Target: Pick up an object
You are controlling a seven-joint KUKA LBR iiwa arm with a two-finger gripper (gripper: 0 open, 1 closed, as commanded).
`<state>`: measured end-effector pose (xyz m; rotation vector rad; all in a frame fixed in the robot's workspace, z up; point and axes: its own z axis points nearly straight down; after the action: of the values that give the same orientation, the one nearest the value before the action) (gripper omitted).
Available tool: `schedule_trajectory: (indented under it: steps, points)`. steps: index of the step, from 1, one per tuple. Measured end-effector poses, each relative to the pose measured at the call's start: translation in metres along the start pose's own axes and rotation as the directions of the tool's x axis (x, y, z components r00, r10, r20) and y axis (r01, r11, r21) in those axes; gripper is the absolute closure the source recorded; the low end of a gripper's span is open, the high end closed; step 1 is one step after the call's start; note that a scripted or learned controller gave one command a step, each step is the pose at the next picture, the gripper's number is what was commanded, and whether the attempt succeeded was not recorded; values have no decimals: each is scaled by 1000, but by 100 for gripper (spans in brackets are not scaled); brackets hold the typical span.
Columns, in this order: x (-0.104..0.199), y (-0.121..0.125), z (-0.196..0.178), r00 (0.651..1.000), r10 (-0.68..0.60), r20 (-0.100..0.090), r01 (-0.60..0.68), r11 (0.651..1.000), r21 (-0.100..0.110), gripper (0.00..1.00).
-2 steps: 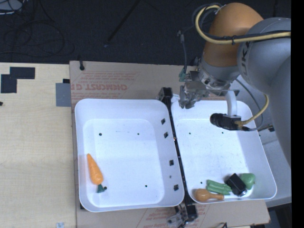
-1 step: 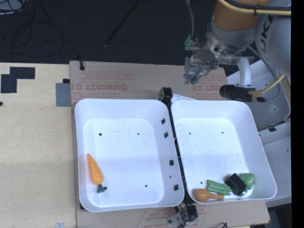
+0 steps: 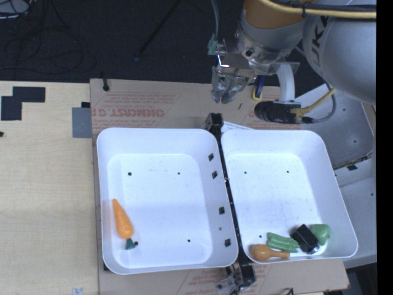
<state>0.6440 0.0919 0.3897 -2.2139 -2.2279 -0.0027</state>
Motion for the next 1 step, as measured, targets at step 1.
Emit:
schedule_trajectory:
  steps: [1]
  points:
    - [46,-14,-11,1000,2,1,-2,1000,4,100]
